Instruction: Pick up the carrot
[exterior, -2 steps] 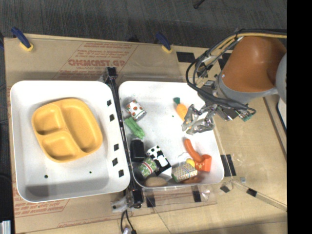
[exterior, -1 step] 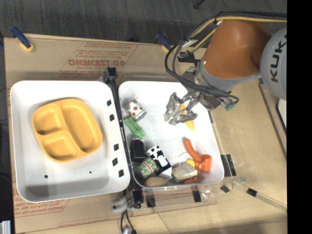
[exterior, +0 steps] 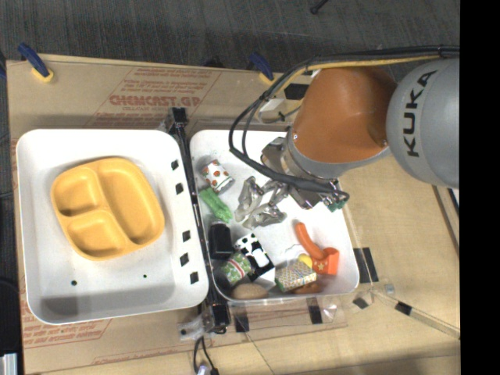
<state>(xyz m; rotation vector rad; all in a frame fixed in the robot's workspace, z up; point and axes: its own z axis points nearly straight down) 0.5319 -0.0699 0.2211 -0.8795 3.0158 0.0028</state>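
"KUKA" stands in black capitals down the grey arm [exterior: 426,123], which looms largest at the right, its orange band [exterior: 344,116] hanging over the right bin [exterior: 353,244]. Below the band the gripper [exterior: 262,205] points down and left into that bin, its metal fingers [exterior: 248,194] spread a little apart with nothing between them, the tips over bare white floor. Just right of the tips and slightly lower lies the carrot [exterior: 311,242], orange and slanted, its lower end meeting an orange block [exterior: 328,262] near the bin's right wall. Along the bin's near edge crowd a black-and-white cube [exterior: 251,248], a green can [exterior: 237,270], a patterned packet [exterior: 295,276] and a brown lump [exterior: 248,291]. A black item [exterior: 220,241] and a green pod [exterior: 214,205] lie against the left wall, with a small red-and-white can [exterior: 217,176] toward the far corner; its label is too small to read. Open floor remains between the fingers and the carrot. The left bin [exterior: 47,287] holds a yellow tray [exterior: 108,207] with three compartments, with white floor free around it. Red print on the cardboard [exterior: 94,92] under the bins reads "CHEMCAST GP", and two blue clamps [exterior: 35,61] grip its far edge.
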